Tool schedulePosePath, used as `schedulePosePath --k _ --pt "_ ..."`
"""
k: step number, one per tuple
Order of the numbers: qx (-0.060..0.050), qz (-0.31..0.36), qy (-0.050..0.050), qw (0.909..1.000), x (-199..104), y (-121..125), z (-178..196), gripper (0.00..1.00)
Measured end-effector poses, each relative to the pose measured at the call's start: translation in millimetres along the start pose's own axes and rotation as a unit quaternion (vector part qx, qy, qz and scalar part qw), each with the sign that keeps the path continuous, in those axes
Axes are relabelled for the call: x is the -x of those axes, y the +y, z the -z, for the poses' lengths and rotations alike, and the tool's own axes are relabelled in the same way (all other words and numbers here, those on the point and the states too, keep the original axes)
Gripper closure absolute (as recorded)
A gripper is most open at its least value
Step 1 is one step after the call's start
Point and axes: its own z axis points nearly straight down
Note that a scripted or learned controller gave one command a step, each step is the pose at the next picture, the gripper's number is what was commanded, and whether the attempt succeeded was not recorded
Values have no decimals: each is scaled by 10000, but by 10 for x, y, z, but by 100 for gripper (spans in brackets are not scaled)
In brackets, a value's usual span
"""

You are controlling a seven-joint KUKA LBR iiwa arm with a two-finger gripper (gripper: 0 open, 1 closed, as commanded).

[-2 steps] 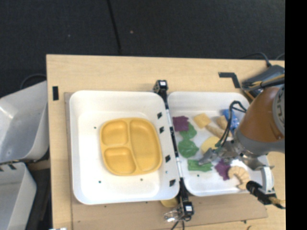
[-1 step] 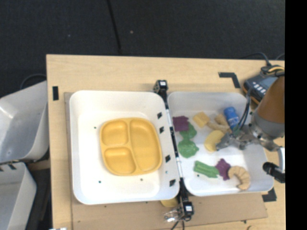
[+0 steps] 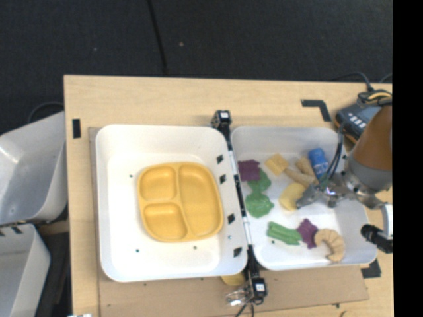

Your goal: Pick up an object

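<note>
The right bin [image 3: 284, 132] holds several toy foods. Among them are a blue can [image 3: 318, 160], a yellow wedge [image 3: 291, 195], a tan block [image 3: 276, 164], a purple piece [image 3: 249, 170] and a round green piece [image 3: 258, 205]. Nearer the front lie a long green piece [image 3: 284, 233], a small purple piece [image 3: 308, 230] and a tan croissant [image 3: 332, 243]. My gripper [image 3: 318, 200] hangs low over the bin's right half, just right of the yellow wedge and below the blue can. Its fingers stand open, with bare bin floor between them.
The left bin [image 3: 119, 150] carries a yellow divided plate [image 3: 180, 200] at its middle. A black-clipped divider [image 3: 231, 177] separates the two bins. The grey and orange arm [image 3: 373, 150] covers the right bin's far right side.
</note>
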Motion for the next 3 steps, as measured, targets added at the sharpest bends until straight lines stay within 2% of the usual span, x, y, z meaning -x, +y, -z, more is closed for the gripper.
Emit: schedulePosePath --k 1,2,3 --pt "0 0 0 10000 0 0 0 0" --pt "12 51 26 10000 -1094 305 5 0" --pt "14 -13 -6 10000 -1197 162 253 0"
